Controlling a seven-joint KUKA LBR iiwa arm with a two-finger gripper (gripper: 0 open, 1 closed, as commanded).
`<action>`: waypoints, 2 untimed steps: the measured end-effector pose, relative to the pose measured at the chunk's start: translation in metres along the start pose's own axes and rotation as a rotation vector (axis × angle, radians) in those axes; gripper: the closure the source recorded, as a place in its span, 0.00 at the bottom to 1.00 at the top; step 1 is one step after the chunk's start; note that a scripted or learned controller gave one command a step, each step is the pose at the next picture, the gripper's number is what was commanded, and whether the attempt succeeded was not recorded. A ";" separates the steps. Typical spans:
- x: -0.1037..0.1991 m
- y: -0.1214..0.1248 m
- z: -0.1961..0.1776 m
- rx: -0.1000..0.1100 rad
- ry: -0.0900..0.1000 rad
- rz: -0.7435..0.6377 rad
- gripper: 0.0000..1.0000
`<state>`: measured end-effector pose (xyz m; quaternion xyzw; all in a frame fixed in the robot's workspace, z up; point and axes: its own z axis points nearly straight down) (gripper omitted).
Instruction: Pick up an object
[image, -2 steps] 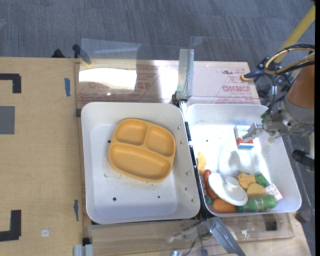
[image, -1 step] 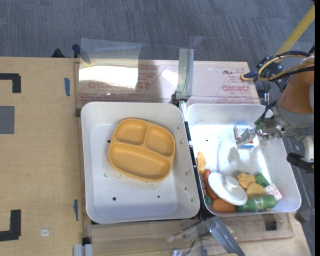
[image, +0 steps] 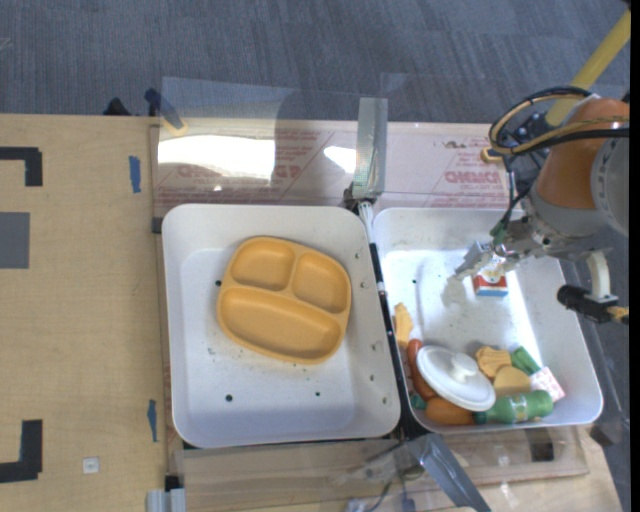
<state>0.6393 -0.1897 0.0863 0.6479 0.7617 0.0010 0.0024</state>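
Camera view, looking down at a slant on a tan bench (image: 80, 300) bearing two shallow white bins side by side. Reaching in from the right over the right bin (image: 560, 345): grey arm (image: 610, 200) with an orange band (image: 568, 172) above the wrist, black and yellow cables looping over it. Hanging low over the far part of that bin: gripper (image: 487, 265), pointing down and to the left. Lying directly below the gripper, touching or nearly touching its tip: small red, white and blue carton (image: 490, 287), resting on the bin floor. Not telling from this angle how far the jaws are standing apart, nor whether gripping the carton.

Crowding the near end of the right bin, well apart from the carton: white round lid (image: 455, 375), green bottle (image: 520, 407) lying on its side, orange fruit (image: 450, 412), yellow pieces (image: 500, 362) and a pink-and-white packet (image: 547, 382).

Sitting in the middle of the left bin (image: 200, 400): yellow divided plate (image: 285, 298), lying flat. Standing behind both bins: clear plastic sheet (image: 230, 130).
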 end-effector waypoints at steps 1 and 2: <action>0.000 0.002 -0.012 -0.005 -0.004 -0.002 1.00; 0.032 -0.036 -0.087 -0.003 0.000 0.020 1.00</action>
